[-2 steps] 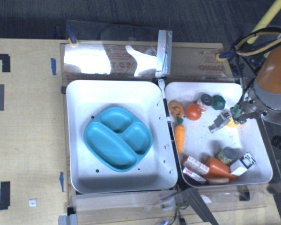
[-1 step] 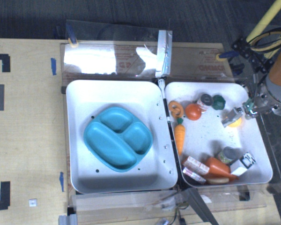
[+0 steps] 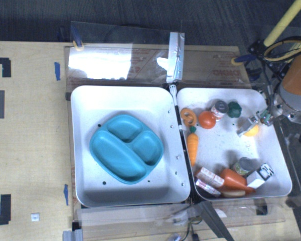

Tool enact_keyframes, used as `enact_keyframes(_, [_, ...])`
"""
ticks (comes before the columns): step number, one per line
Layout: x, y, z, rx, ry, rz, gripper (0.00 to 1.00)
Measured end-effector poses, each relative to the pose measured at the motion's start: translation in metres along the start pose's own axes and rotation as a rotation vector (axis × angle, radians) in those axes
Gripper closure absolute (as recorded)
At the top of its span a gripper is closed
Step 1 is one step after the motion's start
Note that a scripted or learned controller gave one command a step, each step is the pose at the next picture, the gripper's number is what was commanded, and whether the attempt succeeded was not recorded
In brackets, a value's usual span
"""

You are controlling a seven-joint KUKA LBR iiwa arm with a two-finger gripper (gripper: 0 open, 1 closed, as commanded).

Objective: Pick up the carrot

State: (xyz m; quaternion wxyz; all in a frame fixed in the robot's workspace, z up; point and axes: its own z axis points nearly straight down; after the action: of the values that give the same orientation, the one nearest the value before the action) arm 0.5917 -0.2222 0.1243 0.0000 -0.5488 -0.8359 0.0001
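Now look at the right bin (image 3: 271, 134): the carrot (image 3: 192, 148) lies along its 9 o'clock wall, green tip toward 12, touching nothing held. Your claw (image 3: 255, 123) hangs near the 3 o'clock rim, just above a small yellow piece (image 3: 251, 131); you cannot tell how wide it stands. A tomato (image 3: 207, 120) sits at the carrot's 1 o'clock. The left bin (image 3: 85, 134) carries a blue divided plate (image 3: 126, 147).
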Motion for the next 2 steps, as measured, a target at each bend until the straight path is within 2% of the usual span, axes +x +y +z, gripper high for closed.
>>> enact_keyframes(1, [0.008,0.004,0.037,-0.009,0.007,0.002,0.00])
enact_keyframes(2, [0.003,0.003,0.026,-0.010,-0.004,0.003,1.00])
